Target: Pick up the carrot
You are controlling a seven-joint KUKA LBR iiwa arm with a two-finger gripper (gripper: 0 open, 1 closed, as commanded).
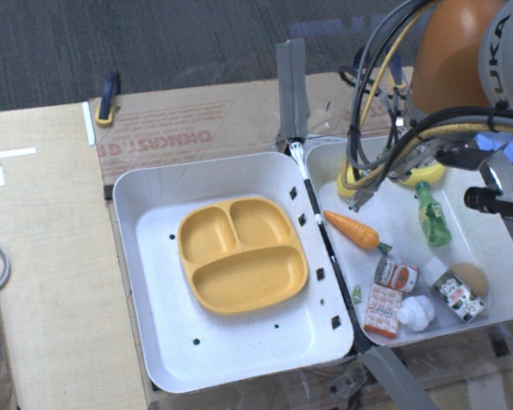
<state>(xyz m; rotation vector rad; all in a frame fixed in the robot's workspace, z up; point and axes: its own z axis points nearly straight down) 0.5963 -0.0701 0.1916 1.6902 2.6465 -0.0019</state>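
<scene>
You are looking down on a bench (pixel 49 276) with two white bins side by side. The carrot (pixel 352 229) lies flat in the right bin (pixel 490 247), close to the wall it shares with the left bin (pixel 171 334). Its orange tip points up-left and its green stub down-right. The grey arm (pixel 460 38) reaches in from the right, and its end effector (pixel 358 196) hangs just above and behind the carrot, apart from it, under a tangle of cables (pixel 372 150). You cannot tell whether it is released or clenched, and nothing is seen in its grasp. The step in hand looks like the approach, with the pick not yet made. The next move likely calls for a short shift toward the carrot's middle, turning to straddle its slanted body, then a descent. The nearby wall may crowd one side. A red-and-white carton (pixel 395 275) sits just beyond the green stub. A green bottle (pixel 432 218) and a banana (pixel 425 174) lie further right. A yellow divided plate (pixel 242 253) sits in the left bin, well apart.
</scene>
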